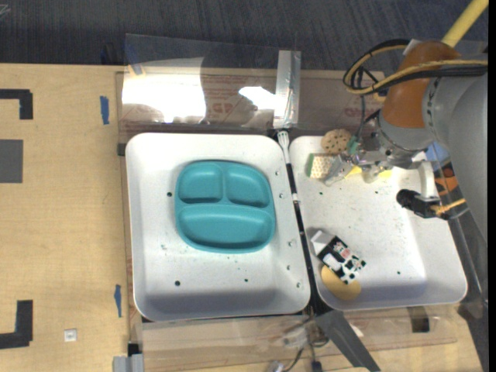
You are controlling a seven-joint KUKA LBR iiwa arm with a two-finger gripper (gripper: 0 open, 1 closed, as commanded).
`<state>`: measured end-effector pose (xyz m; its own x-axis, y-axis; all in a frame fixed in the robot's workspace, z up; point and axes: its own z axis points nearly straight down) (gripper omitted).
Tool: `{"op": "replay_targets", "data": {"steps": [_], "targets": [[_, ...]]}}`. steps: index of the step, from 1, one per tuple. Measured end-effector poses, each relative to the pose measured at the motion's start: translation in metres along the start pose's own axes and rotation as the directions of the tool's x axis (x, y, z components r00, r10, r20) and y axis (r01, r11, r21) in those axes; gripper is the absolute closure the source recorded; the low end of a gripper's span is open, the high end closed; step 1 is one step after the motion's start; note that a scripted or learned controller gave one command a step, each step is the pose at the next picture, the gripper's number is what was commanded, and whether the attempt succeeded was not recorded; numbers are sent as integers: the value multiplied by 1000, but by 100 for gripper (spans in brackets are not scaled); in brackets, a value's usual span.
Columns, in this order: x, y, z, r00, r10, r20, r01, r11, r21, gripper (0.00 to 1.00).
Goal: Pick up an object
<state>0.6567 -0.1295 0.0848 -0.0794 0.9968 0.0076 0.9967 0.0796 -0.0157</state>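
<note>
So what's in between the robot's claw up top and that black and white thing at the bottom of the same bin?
Just bare white bin floor, seen in the camera view. The gripper is at the top by a cookie; the black and white object lies near the bottom.

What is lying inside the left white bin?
Inside the left bin lies one teal divided plate, with three compartments, face up near the middle. Nothing rests on the plate. What is beneath the plate cannot be seen, because the plate covers that part of the floor.
</note>
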Motion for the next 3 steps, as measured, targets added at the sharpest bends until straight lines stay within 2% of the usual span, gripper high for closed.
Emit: {"op": "replay_targets", "data": {"steps": [1, 2, 3], "targets": [[10, -67, -1, 999, -34, 7, 34, 999, -15, 0], [-7, 2, 0, 975, -220, -9, 220, 975, 27, 0], [30, -48, -1, 852, -524, 17, 524, 852, -12, 0]]}}
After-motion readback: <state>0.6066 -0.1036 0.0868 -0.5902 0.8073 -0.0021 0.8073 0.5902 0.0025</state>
